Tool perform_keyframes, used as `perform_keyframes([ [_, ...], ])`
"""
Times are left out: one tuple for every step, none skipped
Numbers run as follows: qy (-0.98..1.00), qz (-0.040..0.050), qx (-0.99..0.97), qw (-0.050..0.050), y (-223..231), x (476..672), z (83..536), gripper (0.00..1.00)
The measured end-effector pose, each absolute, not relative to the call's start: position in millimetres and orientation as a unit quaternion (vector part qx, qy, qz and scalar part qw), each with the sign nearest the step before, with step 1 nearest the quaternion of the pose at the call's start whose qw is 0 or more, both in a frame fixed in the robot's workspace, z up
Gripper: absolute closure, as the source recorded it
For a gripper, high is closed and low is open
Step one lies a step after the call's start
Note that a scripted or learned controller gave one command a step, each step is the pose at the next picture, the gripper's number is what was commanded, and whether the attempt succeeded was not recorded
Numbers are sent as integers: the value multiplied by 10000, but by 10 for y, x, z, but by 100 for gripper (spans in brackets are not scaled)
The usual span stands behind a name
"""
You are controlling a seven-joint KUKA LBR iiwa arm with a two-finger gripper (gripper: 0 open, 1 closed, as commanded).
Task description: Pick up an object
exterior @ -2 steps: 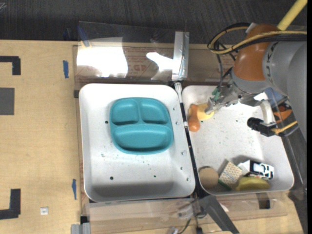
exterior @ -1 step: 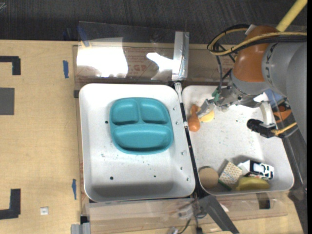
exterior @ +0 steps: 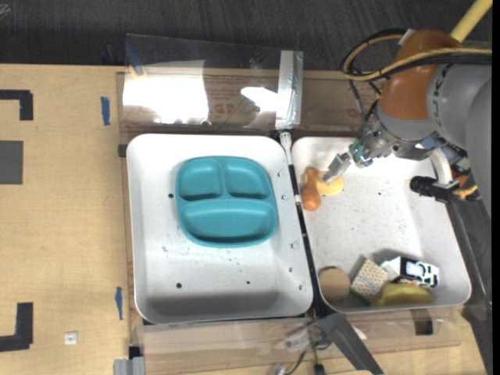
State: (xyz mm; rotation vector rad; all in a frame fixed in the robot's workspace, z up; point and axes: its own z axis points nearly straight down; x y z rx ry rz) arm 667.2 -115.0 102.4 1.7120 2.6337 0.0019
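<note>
The gripper [exterior: 341, 165] hangs over the far left corner of the right bin [exterior: 437, 233], its grey wrist slanting in from the right under the orange band. Whether it is released or clenched cannot be told at this slant, and nothing can be seen held in it. The closest thing to it is an orange toy [exterior: 311, 189] lying against the bin's left wall, with a small yellow piece [exterior: 333, 186] touching its right side. The orange toy lies just to the left of and slightly nearer than the gripper tip, and its long axis seems to run roughly far to near, along the wall. A grasp there would likely call for a short move left and down, with the wall leaving little room on that side. Well apart, along the near edge of the same bin, sit a brown ball [exterior: 334, 283], a speckled block [exterior: 367, 280], a yellow banana-like object [exterior: 405, 293] and a small black-and-white toy [exterior: 419, 271]. The left bin [exterior: 156, 287] carries a teal divided tray [exterior: 227, 200], out of the arm's present line.
</note>
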Motion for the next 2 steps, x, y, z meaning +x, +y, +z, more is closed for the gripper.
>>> perform_keyframes([
  [8847,22,4661,47,-787,6415,1892,0],
  [8661,8,4999,15,-961,6621,966,0],
])
